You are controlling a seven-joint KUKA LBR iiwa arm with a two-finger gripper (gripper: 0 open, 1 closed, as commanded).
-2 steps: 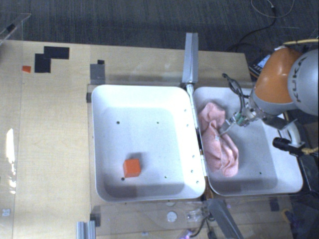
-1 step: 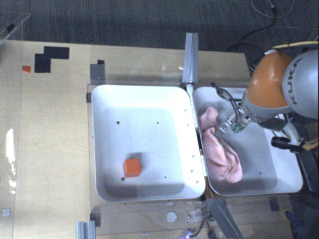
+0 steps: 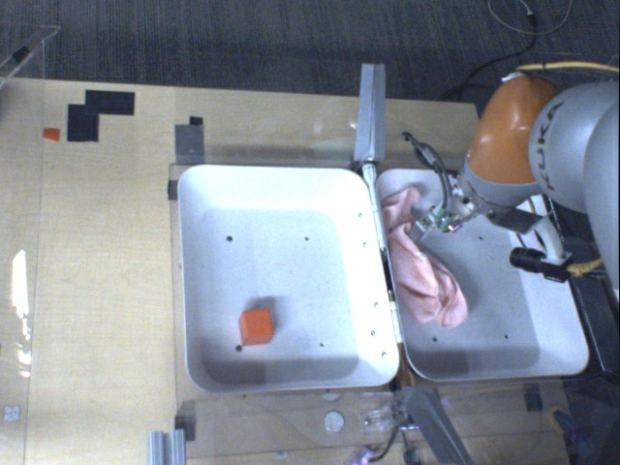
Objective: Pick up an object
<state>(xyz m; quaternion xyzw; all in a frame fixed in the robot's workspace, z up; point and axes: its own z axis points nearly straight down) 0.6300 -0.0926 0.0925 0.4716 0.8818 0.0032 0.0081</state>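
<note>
We see a pink cloth lying crumpled in the right bin, along that bin's left wall, stretching from the far left corner toward the middle. Its far end bunches up near the gripper, which sits low over the far part of the right bin, just to the right of the cloth's upper folds. At this size we cannot tell how wide the gripper stands, nor whether any cloth lies within it.

The arm comes in from the right, its orange band bulging over the bin's far right corner, with a black cable part hanging over the bin's right side.

In the left bin an orange block rests near the front, left of centre, well apart from the cloth and from the gripper. The divider where the two bins meet stands between them.

Beyond the bins, a grey upright bar rises at the far side above the seam. On the bench's far left we see black marks and a small orange square.
</note>
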